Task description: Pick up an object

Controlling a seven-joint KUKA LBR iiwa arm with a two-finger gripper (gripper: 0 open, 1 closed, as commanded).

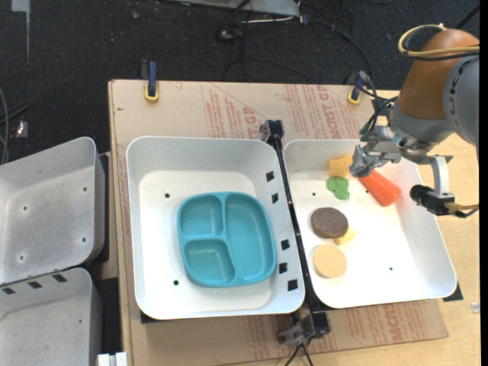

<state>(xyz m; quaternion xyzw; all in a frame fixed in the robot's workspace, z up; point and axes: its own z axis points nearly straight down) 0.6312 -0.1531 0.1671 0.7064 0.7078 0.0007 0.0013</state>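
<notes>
Camera view puts the orange carrot-shaped piece (380,187) in the far part of the right bin (427,280), lying at a slant, with my tool (364,161) low over its upper end; from this angle I cannot tell how the tool is set, and nothing shows as held. Just beside that end lie a yellow block (339,164) and a small green piece (338,187), so I judge the step in hand is closing in on the orange piece, and doing it well means straddling its narrow width, square to its long axis, and keeping off the two neighbours. Nearer the camera sit a brown disc (329,222) and a tan disc (330,261), with a yellow bit between them, well apart from my tool. The left bin (152,166) holds a teal divided tray (226,239). Both bins rest on a cardboard-covered worktop (229,105) pinned by yellow clamps, with dark floor and cables beyond
</notes>
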